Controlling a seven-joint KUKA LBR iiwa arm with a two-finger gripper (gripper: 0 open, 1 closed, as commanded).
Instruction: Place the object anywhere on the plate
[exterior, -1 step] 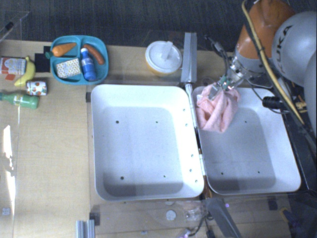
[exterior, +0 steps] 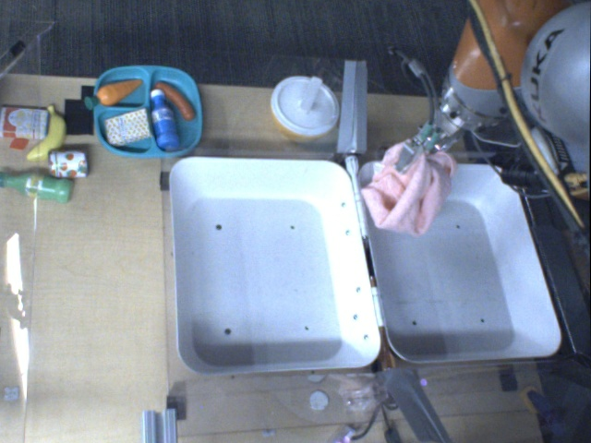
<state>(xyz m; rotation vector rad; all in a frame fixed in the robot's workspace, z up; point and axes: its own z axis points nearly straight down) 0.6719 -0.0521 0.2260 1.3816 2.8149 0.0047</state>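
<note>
The pink cloth [exterior: 409, 197] hangs bunched and crumpled over the upper left corner of the right bin [exterior: 480, 335], its top pinched up at the gripper [exterior: 427, 140] and its folds drooping toward the bin floor, with one lobe spilling left toward the seam between the two bins. The gripper is clamped on the cloth's upper edge, fabric visibly gathered between its fingers, and it comes down at a slant from the grey arm [exterior: 554, 53], whose orange band [exterior: 503, 17] sits high at the upper right corner. Cables loop around the arm there. To the left, the left bin [exterior: 268, 340] lies side by side with the right bin, a metal rail [exterior: 351, 109] running up from where they meet. Just beyond the left bin's far edge, on the wooden desk [exterior: 83, 293], sits a round white lidded cup with a yellow rim [exterior: 306, 106]. Further left rests a blue divided plate [exterior: 189, 95], well apart from the cloth, carrying an orange carrot-like toy [exterior: 120, 90], a blue bottle [exterior: 164, 120], a sausage-like toy [exterior: 184, 104] and a pale patterned piece [exterior: 126, 127]. At the far left edge of the desk lie a banana [exterior: 48, 137], a small carton [exterior: 23, 123], a little can [exterior: 67, 163] and a green bottle [exterior: 37, 186] on its side.
</note>
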